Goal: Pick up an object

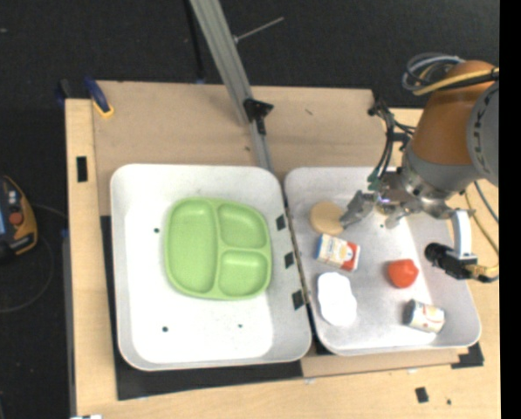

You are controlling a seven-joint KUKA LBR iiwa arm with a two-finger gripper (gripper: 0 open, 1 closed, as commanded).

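At the far left edge of the frame, off the surface (181, 125), a handheld device with a lit screen and orange casing (3, 219) lies on dark flooring. The left white bin (138, 321) occupies the centre-left of the frame and contains a green divided plate (216, 248) with three compartments, lying flat and near the bin's middle. A grey metal rail (225, 55) runs at a slant from the top centre of the frame down to the gap between the two bins. The right white bin (456, 321) holds five items: a tan round piece (326, 217) in its upper left, a small red and white carton (338, 252) just below it, a white rounded object (337, 298) below that near the bin's left wall, a red object (402, 273) right of centre, and a small white carton with printed ends (425, 316) at the lower right. The items lie apart from one another, save the tan piece and the red and white carton, which are close. The claw (384, 208) sits low over the upper part of the right bin, just right of the tan piece, beneath the orange-banded arm (448, 133). Whether it is spread or closed cannot be determined; nothing is seen held in it.
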